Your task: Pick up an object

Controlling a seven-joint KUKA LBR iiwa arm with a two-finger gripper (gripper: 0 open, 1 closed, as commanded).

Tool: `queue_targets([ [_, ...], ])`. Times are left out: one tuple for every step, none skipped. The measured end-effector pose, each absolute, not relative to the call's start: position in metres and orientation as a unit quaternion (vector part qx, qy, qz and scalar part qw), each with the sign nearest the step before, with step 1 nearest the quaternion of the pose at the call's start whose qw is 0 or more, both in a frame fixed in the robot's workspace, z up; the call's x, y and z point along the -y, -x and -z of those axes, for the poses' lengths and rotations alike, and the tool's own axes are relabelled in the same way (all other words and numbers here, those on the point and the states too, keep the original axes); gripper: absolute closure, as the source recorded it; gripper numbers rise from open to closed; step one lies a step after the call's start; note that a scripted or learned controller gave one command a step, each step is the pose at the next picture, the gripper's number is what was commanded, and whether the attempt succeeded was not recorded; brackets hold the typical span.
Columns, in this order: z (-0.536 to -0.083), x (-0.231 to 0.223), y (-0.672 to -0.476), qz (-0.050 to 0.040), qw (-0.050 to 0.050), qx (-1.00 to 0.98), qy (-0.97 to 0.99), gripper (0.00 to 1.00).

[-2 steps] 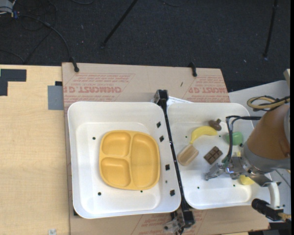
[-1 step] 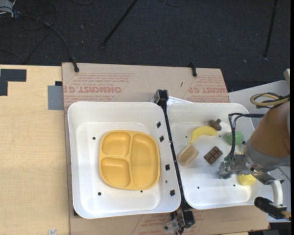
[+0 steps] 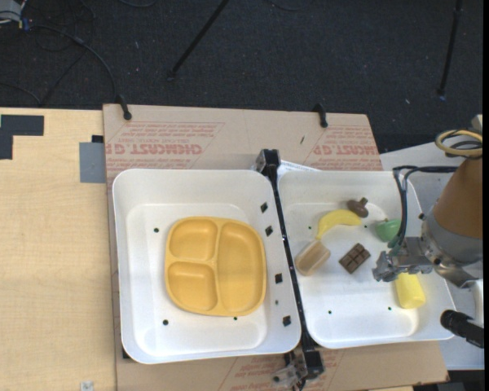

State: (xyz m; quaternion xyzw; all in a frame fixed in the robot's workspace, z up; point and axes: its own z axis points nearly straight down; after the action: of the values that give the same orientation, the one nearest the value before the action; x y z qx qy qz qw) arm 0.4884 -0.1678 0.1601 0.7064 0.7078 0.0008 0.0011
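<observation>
The right bin [image 3: 350, 332] holds a yellow banana [image 3: 339, 221], a tan block [image 3: 313, 257], a brown chocolate-like square [image 3: 354, 258], a small brown piece [image 3: 358, 208], a green object [image 3: 387, 230] and a yellow block [image 3: 409, 291]. My gripper [image 3: 395, 267] hangs low over the bin's right part, just above the yellow block and to the right of the brown square. The green object lies just behind it. Nothing shows between its tips.
The left bin [image 3: 138, 332] holds a yellow divided plate [image 3: 216, 265]. A black divider [image 3: 281, 259] runs between the two bins. Cardboard [image 3: 236, 141] lies under the bins, and a wooden bench top [image 3: 41, 259] stretches to the left. Cables [image 3: 459, 142] sit at the right.
</observation>
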Motion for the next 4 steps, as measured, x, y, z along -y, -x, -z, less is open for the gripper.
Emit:
queue_targets([
  [-0.214, 0.159, -0.483, -0.0006, 0.0, -0.708, -0.706, 1.0],
  [-0.266, 0.16, -0.484, -0.0007, 0.001, -0.708, -0.706, 1.0],
  [-0.251, 0.109, -0.508, 0.0005, -0.002, -0.709, -0.705, 1.0],
  [-0.237, 0.054, -0.522, 0.0011, -0.003, -0.709, -0.705, 1.0],
])
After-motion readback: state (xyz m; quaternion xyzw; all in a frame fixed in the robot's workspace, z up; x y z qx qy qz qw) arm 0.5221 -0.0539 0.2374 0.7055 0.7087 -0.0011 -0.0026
